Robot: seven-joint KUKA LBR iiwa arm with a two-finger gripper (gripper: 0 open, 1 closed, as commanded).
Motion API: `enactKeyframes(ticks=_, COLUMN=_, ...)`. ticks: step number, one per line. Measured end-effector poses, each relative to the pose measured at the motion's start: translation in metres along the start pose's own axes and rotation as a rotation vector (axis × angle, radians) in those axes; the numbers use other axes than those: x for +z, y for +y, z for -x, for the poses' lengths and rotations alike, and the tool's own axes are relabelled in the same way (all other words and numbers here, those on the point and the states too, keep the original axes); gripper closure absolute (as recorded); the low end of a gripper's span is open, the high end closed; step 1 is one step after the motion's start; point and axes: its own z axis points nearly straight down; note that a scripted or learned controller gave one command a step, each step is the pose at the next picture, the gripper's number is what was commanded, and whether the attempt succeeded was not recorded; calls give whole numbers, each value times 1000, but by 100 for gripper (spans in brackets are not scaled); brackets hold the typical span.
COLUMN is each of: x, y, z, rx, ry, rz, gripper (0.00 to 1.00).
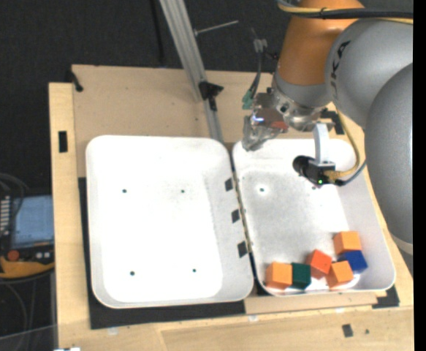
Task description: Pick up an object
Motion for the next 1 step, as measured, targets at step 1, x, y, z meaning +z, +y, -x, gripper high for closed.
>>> enactKeyframes(ticks=1, x=11, y=-1, z=-50, rx=1, ry=-1, rz=-1, gripper=100)
